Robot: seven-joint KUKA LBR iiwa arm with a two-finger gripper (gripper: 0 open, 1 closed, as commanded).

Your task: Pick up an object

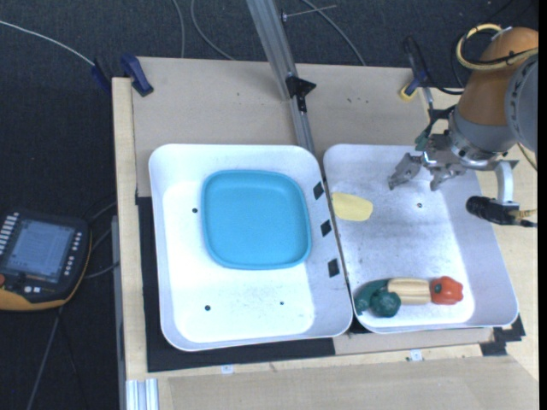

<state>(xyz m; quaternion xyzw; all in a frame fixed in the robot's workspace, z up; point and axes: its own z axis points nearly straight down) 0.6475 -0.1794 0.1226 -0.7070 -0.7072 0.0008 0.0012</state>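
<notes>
The gripper (420, 174) hangs open over the far end of the right bin (479, 254), holding nothing. A yellow piece (351, 206) lies by that bin's left wall, and a green, tan and red toy (408, 294) along its near edge. A blue plate (256, 219) sits in the left bin (175, 254).

Grey arm (513, 101), orange band (491, 79).
Yellow cable (475, 41) loops above the band; grey metal wrist below; small metal claw (420, 171) with thin grey fingers (402, 176); black part on a side bracket.
</notes>
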